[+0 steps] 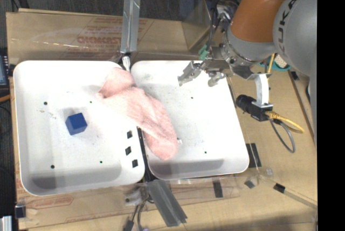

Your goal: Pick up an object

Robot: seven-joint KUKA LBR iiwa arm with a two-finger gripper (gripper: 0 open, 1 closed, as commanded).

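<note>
A pink cloth lies draped over the wall between the two bins, its upper end in the left bin and its lower end in the right bin. A small blue cube sits in the left bin, left of the cloth. My gripper hangs above the far edge of the right bin, to the upper right of the cloth and apart from it. Its two grey fingers are spread apart with nothing between them.
A cardboard sheet lies behind the bins. A metal post stands at the far junction of the bins. A yellow cable runs over the bench at right.
</note>
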